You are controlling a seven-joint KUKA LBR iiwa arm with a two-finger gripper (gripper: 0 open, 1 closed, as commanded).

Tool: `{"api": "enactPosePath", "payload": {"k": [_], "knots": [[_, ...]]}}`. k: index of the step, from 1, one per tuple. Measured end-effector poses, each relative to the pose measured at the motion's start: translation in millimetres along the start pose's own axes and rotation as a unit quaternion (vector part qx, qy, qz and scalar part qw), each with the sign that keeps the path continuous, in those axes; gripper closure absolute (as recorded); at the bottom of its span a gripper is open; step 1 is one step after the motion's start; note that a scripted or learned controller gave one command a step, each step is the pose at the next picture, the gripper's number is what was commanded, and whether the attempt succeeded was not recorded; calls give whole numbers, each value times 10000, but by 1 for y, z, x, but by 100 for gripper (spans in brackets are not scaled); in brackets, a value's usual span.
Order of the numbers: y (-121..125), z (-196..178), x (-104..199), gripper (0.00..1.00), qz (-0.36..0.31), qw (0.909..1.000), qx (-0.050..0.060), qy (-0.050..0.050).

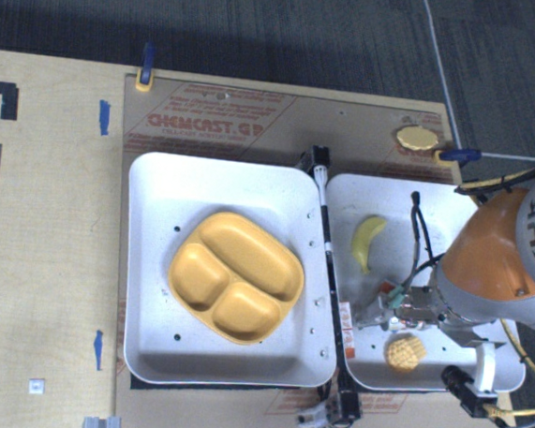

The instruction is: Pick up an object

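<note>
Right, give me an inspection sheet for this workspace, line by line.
Surface: wooden bench bearing a left bin and a right bin, side by side.
Job's things: yellow three-compartment tray in the left bin; banana and round waffle-like piece in the right bin.
Clutter: tan disc on the board behind the right bin.
Hand: hand low in the right bin, just above the waffle-like piece; finger state unclear.
Cables: black cables run along the arm.
Surroundings: dark floor; blue clamps on the board.

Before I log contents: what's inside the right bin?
In the right bin: a banana, a waffle-like round piece, and the hand. Anything beneath the arm is covered.
</note>
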State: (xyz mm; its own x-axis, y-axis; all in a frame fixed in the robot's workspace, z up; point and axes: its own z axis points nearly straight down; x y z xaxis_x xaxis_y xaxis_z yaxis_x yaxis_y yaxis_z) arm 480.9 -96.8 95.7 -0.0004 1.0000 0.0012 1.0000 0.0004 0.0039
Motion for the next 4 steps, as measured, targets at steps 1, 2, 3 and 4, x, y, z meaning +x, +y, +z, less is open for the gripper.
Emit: {"api": "enactPosePath", "payload": {"k": [1, 2, 3, 4], "knots": [[-1, 10, -3, 0, -3, 10000, 23, 7], [0, 0, -3, 100, -3, 10000, 3, 1], [0, 0, -3, 0, -1, 10000, 3, 1], [-2, 10, 2, 0, 7, 10000, 20, -6]]}}
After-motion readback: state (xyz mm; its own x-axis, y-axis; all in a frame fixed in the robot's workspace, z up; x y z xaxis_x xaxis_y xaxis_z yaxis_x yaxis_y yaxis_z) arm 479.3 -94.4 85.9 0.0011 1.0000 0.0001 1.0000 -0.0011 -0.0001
